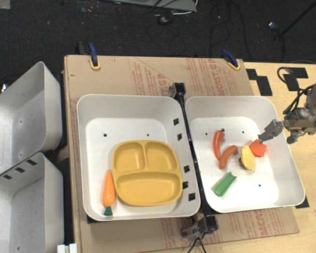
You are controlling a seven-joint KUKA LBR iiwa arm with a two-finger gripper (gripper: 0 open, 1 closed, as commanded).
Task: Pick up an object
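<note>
**Pincer poised at red-orange piece, right bin**

Left bin: held yellow divided tray, with toy carrot lying just beside tray's left edge, green stub toward camera. Well apart from arm; unlikely target.

Right bin: held cluster of small toy foods. Red chilli and orange sausage lay near each other, nearly touching at lower ends. Green piece lay nearer camera, apart from the rest. Yellow piece sat touching small red-orange piece on its right.

Likely target, judged: red-orange piece, closest to pincer. Looked like light hollow plastic, stiff, smooth, probably slippery and rounded, prone to squirting out or rolling if pinched off-centre. Best taken across its narrow middle, clear of yellow neighbour; contact with that neighbour risked nudging both or grabbing two. No fragility concern.

Arm: reached in from right over bin's right wall, wrist low, tool angled down and leftward. Pincer hung with tip just above and right of red-orange piece, near or touching; could not tell which. Pincer spread or closed: could not tell, tip too small and dark. Nothing seen held.
</note>
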